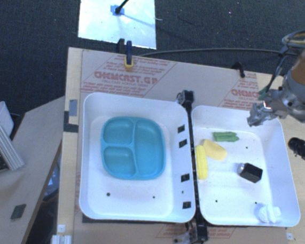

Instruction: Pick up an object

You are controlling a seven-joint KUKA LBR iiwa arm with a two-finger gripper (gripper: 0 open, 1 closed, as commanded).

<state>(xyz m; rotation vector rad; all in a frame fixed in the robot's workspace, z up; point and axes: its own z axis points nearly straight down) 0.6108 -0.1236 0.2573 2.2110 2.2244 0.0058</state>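
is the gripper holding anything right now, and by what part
Nothing held. The gripper hangs over the right bin's far edge, apart from the green piece and the other items.

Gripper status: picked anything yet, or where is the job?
Done: nothing lifted. The green piece, two yellow pieces, black block and white object all lie in the right bin. In hand: gripper hovers over its far edge. Left: descend, grasp, lift.

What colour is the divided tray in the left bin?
Light blue; the divided tray shows plainly in the camera view.
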